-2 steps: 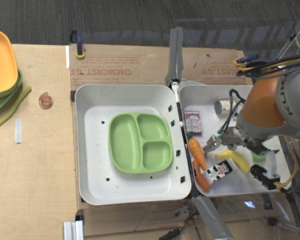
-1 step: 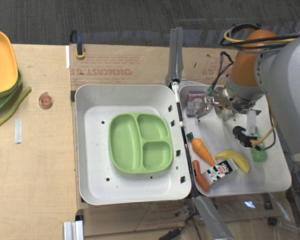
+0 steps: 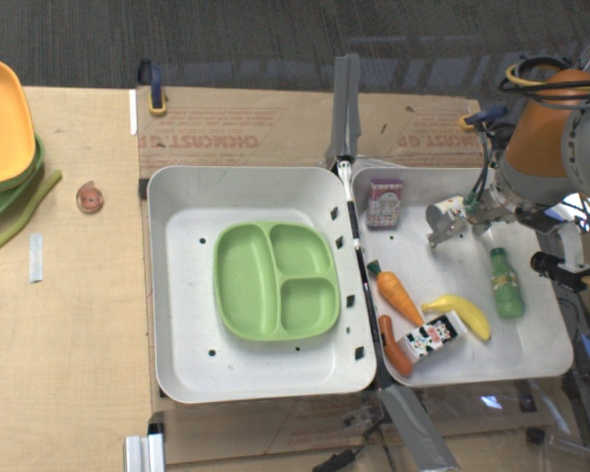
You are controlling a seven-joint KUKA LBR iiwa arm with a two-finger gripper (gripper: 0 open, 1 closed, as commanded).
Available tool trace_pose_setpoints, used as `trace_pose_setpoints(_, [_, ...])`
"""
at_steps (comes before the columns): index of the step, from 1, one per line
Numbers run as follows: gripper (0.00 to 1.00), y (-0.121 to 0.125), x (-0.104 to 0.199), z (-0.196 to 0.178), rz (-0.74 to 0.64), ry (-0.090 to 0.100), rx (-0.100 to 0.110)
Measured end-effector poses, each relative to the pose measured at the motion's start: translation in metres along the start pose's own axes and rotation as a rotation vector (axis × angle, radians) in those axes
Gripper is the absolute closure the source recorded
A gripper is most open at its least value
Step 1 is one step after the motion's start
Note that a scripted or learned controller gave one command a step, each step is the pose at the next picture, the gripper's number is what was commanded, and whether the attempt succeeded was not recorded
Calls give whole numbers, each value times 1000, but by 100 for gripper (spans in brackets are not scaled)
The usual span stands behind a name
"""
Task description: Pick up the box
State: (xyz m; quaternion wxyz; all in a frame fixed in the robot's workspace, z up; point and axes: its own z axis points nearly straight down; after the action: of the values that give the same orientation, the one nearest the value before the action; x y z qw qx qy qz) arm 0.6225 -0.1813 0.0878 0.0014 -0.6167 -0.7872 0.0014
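Left bin (image 3: 167, 264) has the divided plate (image 3: 275, 281) in it. Right bin (image 3: 541, 362): box (image 3: 384, 203) at the back-left corner, carrot (image 3: 398, 298), banana (image 3: 459, 315) and carton (image 3: 431, 339) up front, bottle (image 3: 505, 282) on the right.

Gripper (image 3: 446, 226) hangs over the right bin (image 3: 546, 357), upper middle, with the purple box (image 3: 384, 203) near its left, carrots (image 3: 397, 298), banana (image 3: 459, 315) and green bottle (image 3: 505, 283) below.

You've got two white bins (image 3: 167, 293): one green divided plate (image 3: 275, 280) in the left; right of it two carrots (image 3: 398, 299), one banana (image 3: 459, 315), one green bottle (image 3: 505, 282), two boxes (image 3: 384, 203).
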Motion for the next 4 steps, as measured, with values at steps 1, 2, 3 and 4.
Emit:
trace_pose_setpoints(1, [100,0,0,-5,-3,0,4])
trace_pose_setpoints(2, [100,5,-20,-124,15,-3,-5])
trace_pose_setpoints(3, [100,-14,45,-142,22,-1,-2])
trace_pose_setpoints(4, [100,-4,0,-206,271,-2,-4])
